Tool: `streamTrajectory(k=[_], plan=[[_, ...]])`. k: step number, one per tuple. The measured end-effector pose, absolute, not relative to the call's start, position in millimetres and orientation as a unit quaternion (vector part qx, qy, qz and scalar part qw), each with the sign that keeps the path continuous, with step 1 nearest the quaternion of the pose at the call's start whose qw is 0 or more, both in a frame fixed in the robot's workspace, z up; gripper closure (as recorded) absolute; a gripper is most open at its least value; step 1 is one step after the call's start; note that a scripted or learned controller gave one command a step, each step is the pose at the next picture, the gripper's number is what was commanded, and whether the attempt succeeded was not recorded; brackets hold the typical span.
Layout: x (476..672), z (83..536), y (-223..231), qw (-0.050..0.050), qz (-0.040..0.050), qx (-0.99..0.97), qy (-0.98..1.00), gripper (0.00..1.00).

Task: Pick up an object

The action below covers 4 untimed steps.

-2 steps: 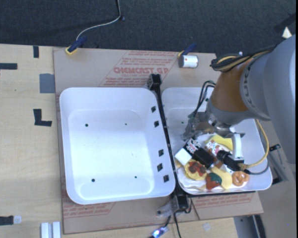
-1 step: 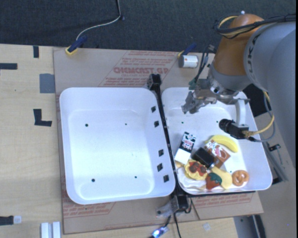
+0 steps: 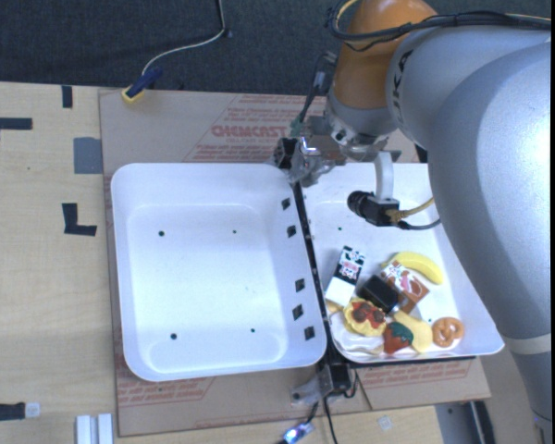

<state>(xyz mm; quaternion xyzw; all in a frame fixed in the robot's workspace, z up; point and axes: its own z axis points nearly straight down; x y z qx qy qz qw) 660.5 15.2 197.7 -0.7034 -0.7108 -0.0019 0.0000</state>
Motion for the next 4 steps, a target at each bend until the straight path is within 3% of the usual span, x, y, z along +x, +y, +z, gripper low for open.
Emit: streamTrajectory(k=[1,2,3,4], plan=[[670.2,327.6,63.4,-0.004,-0.0063,-0.704,-0.71,1.0],[667.4,262.5,47.7,0.001,0.003,-0.707,-0.707,1.0],[668.8,315.3,69.8,-0.001,-0.0017,-0.706,-0.708,1.0],[667.4,264.3,58.5,0.001,0.0029,-0.707,-0.707,1.0]])
